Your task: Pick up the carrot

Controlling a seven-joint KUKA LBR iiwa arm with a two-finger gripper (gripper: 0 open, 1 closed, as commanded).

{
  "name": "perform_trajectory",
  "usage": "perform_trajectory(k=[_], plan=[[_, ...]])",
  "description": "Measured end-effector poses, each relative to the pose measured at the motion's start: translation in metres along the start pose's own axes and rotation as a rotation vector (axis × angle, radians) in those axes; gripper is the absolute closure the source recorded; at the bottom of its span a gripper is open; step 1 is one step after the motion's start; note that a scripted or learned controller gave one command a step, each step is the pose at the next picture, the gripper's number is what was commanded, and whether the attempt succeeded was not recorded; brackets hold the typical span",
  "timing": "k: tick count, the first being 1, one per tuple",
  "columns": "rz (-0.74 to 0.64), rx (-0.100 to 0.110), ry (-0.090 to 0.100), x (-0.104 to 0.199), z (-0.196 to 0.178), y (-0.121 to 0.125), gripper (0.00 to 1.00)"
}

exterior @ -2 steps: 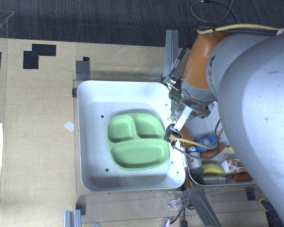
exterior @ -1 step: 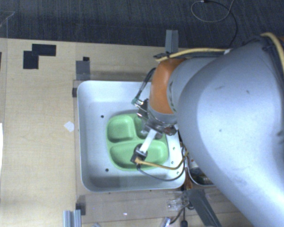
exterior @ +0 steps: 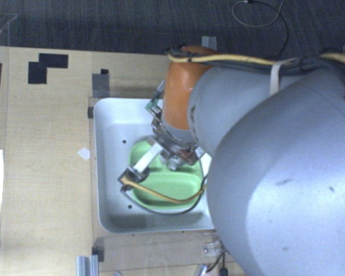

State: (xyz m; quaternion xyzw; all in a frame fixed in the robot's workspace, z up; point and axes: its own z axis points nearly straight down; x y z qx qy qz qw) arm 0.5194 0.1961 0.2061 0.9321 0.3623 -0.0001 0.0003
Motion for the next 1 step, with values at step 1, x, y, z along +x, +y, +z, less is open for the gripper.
perform_trajectory(k=[1], plan=[[0.29, -0.001, 0.0, 0.0307, -0.015, -0.0245, 1.0]])
